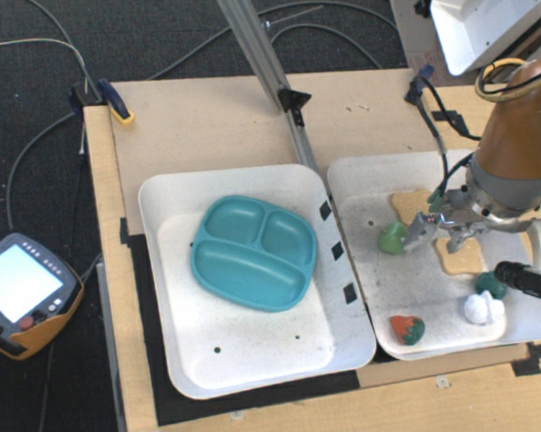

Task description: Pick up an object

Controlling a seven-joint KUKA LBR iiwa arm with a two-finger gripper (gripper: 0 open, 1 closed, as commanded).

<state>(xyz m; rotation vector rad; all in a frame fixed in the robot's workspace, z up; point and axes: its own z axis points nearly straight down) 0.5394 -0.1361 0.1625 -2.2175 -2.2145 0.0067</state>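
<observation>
A wooden desk (206, 122) carries two shallow white bins. The left bin (184, 359) holds a smooth teal divided plate (253, 251). In the right bin (383, 323), right of centre, the gripper (430, 229) hangs beside a small green object (392, 238) (grip state unclear), near tan flat pieces (461, 258), a red-green strawberry toy (408, 328) and a white lump (480, 310)

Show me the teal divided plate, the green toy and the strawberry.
teal divided plate (253, 252), camera view, middle ridge.
green toy (391, 239), camera view, its body.
strawberry (408, 328), camera view, red side.
</observation>
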